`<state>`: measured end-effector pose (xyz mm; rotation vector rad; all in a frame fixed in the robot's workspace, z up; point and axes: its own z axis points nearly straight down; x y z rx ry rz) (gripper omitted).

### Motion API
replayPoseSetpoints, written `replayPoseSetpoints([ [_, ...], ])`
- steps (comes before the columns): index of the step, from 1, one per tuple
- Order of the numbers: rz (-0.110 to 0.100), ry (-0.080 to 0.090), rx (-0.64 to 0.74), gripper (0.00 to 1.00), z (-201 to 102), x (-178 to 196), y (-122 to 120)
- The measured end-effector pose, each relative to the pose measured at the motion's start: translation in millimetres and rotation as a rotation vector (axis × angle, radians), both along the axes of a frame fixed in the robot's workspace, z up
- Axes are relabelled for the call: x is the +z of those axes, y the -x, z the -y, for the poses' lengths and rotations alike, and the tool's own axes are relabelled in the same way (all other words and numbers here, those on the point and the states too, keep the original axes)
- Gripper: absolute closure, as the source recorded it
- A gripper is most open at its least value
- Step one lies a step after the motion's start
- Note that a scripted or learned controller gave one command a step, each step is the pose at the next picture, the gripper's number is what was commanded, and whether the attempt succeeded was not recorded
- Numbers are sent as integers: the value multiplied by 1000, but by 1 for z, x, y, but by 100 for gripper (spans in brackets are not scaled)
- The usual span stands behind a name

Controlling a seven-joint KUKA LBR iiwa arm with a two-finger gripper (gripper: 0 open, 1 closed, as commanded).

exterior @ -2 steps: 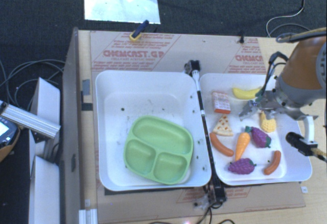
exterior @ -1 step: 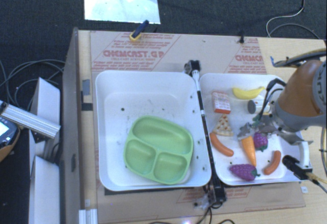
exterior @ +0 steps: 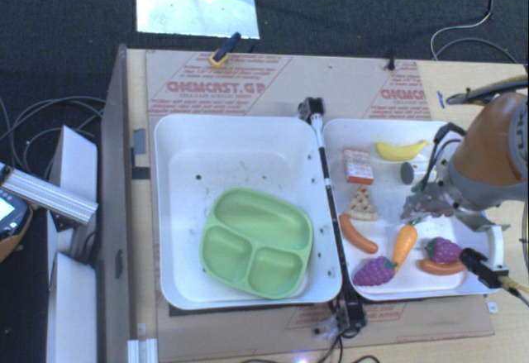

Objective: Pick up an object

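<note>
My claw (exterior: 423, 206) hangs low in the right bin (exterior: 388, 128), just above the toy carrot (exterior: 404, 243) and right of the pizza slice (exterior: 360, 203). Whether it is spread or pinched, I cannot tell; nothing shows held in it. I judge this the reach, with no object lifted yet. The carrot lies nearest, between the sausage (exterior: 358, 233) and one grape bunch (exterior: 445, 250), so next I should drop straight onto it and close without nudging its neighbours.
</note>
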<state>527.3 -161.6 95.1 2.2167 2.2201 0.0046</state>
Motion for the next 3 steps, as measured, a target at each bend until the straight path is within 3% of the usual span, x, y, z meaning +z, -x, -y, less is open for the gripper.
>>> replayPoseSetpoints([
  [1, 0, 0, 0, 0, 0, 0, 0],
  [2, -6, -2, -1, 0, -36, -7, 39],
  [3, -3, -2, -1, 100, -36, 3, 38],
])
